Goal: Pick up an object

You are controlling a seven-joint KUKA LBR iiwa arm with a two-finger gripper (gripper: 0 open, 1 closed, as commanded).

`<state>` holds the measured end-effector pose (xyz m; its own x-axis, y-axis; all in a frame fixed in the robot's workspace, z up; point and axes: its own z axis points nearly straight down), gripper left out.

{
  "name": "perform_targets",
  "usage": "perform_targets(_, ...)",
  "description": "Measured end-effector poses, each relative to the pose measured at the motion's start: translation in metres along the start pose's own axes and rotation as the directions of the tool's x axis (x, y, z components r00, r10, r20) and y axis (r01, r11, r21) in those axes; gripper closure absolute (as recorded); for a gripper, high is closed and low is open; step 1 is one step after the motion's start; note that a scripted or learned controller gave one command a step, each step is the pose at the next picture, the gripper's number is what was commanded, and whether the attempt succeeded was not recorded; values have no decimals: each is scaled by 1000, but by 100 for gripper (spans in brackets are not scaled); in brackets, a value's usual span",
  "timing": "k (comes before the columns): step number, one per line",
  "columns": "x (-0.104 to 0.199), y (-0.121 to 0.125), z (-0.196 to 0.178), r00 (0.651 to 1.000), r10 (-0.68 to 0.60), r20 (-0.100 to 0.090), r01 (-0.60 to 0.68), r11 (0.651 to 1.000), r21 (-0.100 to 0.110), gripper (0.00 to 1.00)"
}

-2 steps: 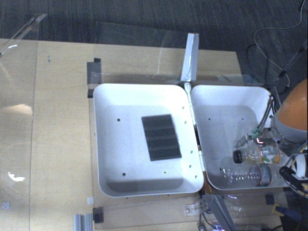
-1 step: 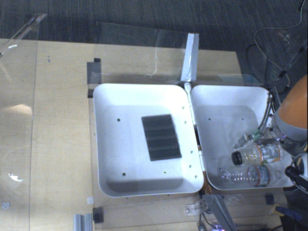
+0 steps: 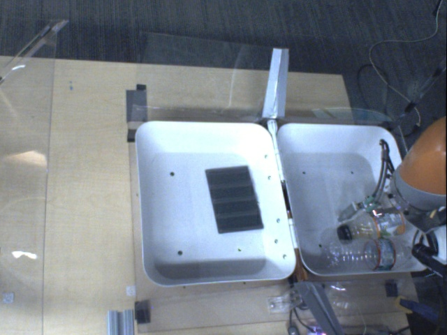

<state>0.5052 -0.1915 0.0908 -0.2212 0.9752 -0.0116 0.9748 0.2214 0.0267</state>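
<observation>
Reaching in from the right, 1 grey KUKA arm w/ orange band (image 3: 427,160) lowers its gripper (image 3: 374,218) into the right-hand bin (image 3: 314,152) of 2 white bins. Whether the jaws are spread or closed can't be told; wiring and clear parts clutter the view. Just below the jaws lies 1 clear plastic bottle (image 3: 356,257) on its side, near that bin's front wall; contact w/ the gripper unclear. Well to the jaws' left, in the left bin (image 3: 160,187), sits 1 dark ribbed rectangular block (image 3: 234,199), flat at centre.
</observation>
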Motion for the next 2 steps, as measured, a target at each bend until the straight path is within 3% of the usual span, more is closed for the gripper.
perform_targets(1,26,-7,0,998,-67,-3,67,998,9,0)
perform_targets(2,98,36,1,998,-64,-8,64,998,9,0)
